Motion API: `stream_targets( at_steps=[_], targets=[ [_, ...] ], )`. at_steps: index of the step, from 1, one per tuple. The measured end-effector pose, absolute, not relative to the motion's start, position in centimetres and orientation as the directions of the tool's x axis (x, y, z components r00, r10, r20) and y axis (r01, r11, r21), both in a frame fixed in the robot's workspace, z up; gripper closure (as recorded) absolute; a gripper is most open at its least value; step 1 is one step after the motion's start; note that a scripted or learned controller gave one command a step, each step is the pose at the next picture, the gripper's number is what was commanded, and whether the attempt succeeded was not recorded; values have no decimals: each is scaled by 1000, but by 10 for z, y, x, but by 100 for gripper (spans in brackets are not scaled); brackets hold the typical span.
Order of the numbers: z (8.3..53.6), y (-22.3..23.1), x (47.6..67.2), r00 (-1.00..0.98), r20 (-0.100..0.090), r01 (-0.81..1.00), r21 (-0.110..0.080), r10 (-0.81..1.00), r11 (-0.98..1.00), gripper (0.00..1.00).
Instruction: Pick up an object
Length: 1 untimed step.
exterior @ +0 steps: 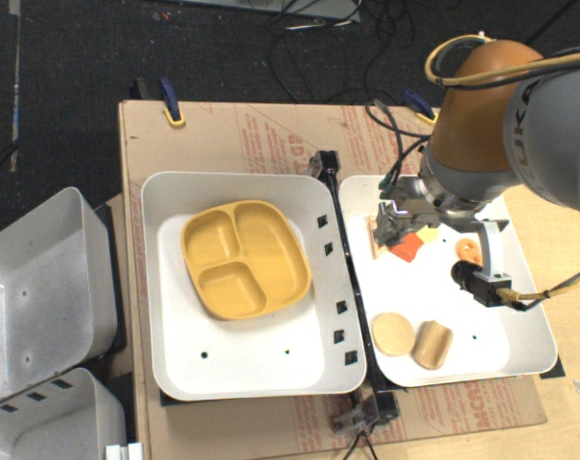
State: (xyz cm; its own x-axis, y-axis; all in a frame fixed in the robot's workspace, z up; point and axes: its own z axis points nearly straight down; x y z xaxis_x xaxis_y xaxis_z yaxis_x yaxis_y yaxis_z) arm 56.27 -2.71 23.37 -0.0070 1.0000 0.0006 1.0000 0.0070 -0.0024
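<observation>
The gripper (397, 220) is seen low in the right bin (529, 353), just above an orange-red block (406, 248) near the left wall, and its state cannot be told.

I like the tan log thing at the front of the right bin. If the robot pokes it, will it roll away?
The tan cylinder lies on its side, so it would probably roll if pushed across its length. It looks stiff, likely wood. The flat tan disc sits close on one side and might stop it.
</observation>
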Motion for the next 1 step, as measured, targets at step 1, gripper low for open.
stream_targets(
  at_steps=[1],
  targets=[
    [240, 19, 569, -8, 1, 1000, 1, 1000, 8, 100]
  ],
)
